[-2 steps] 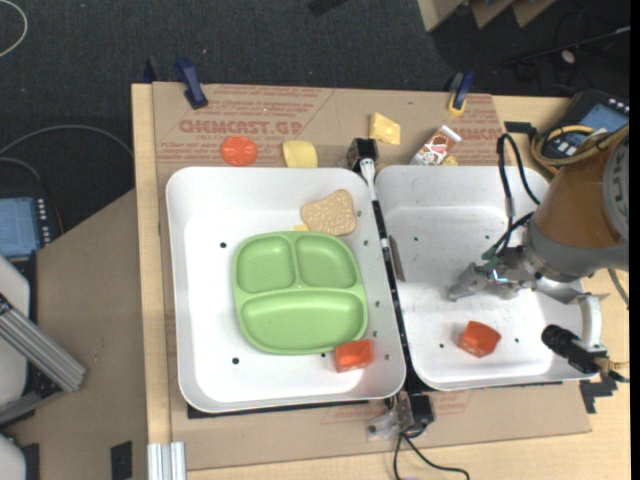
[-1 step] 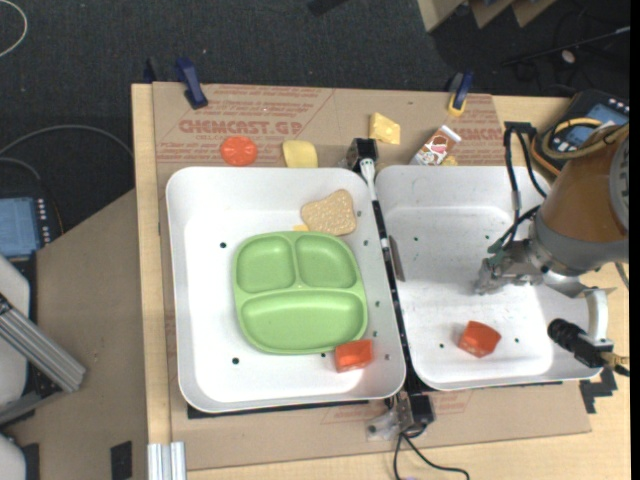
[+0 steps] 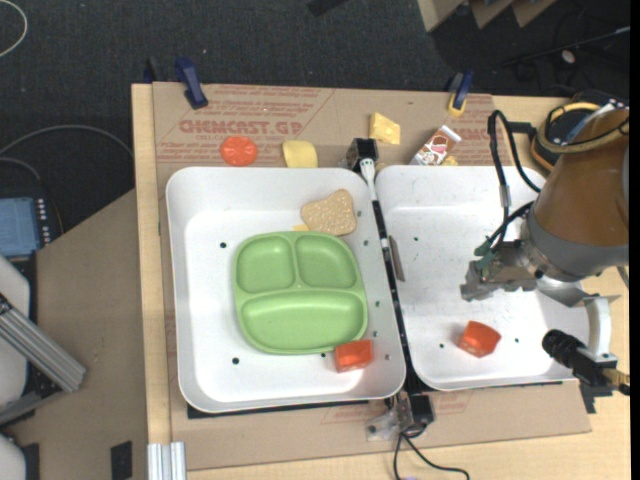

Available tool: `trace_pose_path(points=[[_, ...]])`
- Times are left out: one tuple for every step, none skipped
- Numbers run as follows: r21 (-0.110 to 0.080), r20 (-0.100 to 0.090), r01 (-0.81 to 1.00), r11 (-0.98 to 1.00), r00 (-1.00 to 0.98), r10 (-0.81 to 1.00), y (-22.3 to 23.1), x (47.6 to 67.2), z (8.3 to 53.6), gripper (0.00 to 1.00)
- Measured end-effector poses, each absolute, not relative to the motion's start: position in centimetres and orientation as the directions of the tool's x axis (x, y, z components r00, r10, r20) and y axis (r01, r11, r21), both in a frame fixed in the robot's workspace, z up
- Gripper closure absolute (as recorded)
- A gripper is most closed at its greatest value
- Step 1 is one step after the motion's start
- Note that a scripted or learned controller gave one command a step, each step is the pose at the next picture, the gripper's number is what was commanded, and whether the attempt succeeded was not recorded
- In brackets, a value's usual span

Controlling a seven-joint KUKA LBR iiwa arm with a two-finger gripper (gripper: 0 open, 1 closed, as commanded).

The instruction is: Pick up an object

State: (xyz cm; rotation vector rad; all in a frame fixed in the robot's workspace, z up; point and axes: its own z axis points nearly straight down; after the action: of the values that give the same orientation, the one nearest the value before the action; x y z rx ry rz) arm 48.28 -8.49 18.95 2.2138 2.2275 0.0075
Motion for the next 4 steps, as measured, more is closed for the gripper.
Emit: trace_pose_path(points=[[0.003, -0.001, 1.0, 0.001, -0.001, 1.0, -8.9, 48.4, 19.5, 1.0], [0.002, -0.001, 1.0, 0.001, -0.001, 1.0, -8.9, 48.4, 19.4, 0.0], [-0.002, 0.0, 1.0, -0.005, 0.005, 1.0, -13.2, 47.9, 8.1, 0.0], [0.012, -0.004, 1.0, 0.004, -0.004, 1.0, -14.3, 60.2, 9.3, 0.0]])
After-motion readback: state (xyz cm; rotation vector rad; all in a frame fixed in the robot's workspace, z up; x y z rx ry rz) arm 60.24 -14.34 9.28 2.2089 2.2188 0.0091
